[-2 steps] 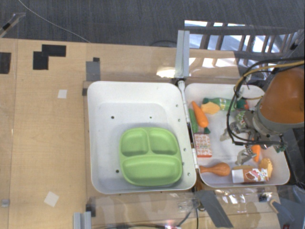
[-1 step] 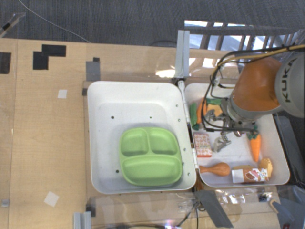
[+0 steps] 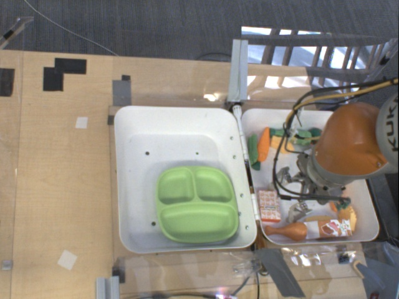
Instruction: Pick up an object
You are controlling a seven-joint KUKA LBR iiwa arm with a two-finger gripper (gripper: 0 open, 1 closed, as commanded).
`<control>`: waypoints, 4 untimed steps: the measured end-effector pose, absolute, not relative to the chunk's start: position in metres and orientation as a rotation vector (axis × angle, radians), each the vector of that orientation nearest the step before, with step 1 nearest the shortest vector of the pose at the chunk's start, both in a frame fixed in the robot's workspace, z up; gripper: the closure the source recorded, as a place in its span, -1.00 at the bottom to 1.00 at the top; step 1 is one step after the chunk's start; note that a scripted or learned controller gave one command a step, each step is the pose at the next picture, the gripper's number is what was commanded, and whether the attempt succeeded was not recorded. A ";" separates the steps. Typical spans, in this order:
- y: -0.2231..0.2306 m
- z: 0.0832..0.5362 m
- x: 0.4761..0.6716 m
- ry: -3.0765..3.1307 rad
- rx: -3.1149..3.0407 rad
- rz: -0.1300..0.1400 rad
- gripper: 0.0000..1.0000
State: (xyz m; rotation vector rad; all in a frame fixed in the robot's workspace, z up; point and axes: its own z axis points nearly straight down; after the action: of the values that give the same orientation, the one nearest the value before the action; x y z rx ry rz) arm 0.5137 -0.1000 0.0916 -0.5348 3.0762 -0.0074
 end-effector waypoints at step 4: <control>-0.090 0.257 0.659 3.066 -0.556 -0.010 1.00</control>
State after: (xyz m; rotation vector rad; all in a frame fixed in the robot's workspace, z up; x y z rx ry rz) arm 0.6592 -0.0901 0.2575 -0.5559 3.0658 -0.0104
